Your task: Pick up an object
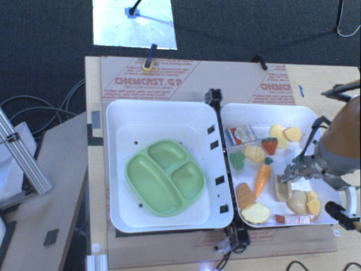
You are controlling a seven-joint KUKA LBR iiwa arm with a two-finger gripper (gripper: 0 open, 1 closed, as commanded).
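A: Status, quick?

B: I've got the hand [294, 173] low inside the right white shallow bin [307, 113], near its right edge. It sits over the pale beige bread-like toy piece [280, 188]. I can't tell if it's open or closed, too blurred and small. Nothing visibly held.

A: What's in reach?

B: Lots of plastic toy food in that bin. The orange carrot with green top [262, 178] lies just left of the hand, mid-bin. A tan potato-like lump [296, 202] and a yellow piece [313, 203] sit toward the bin's front right corner. A round cut bun with yellow face [255, 213] and a ridged brown cracker-like piece [245, 195] are at the front left corner. The red strawberry [269, 145], yellow corn-like piece [254, 153] and small red-and-white carton [241, 134] are toward the back. The left white shallow bin [169, 110] holds just a green divided plastic plate [164, 176].

A: Target?

B: My guess is the beige piece, nearest the hand.

A: Tips?

B: I'd centre on it, drop straight, close across its narrow side, avoid nudging the carrot and potato lump crowding it, then lift vertically and check it's really held.
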